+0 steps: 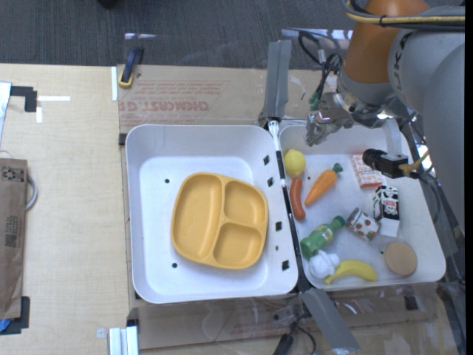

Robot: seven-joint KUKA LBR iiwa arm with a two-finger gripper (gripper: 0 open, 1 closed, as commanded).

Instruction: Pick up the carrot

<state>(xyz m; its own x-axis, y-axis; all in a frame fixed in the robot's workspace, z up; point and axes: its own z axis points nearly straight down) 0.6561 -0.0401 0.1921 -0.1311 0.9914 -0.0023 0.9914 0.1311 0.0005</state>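
Observation:
The carrot (322, 185), orange with a green top, lies at a slant in the left part of the right bin (423, 211), between a lemon and a small red-and-white box. My gripper (319, 130) hangs over the bin's far left corner, above and behind the carrot and apart from it. Nothing shows between its fingers, and I cannot make out how they stand.
A yellow divided plate (219, 219) sits in the left bin (148, 198). Around the carrot lie a lemon (295, 162), a hot dog sausage (297, 197), a green bottle (322, 235), a banana (352, 271), a milk carton (386, 207), a can (363, 224), a brown disc (400, 258) and a red-and-white box (364, 170).

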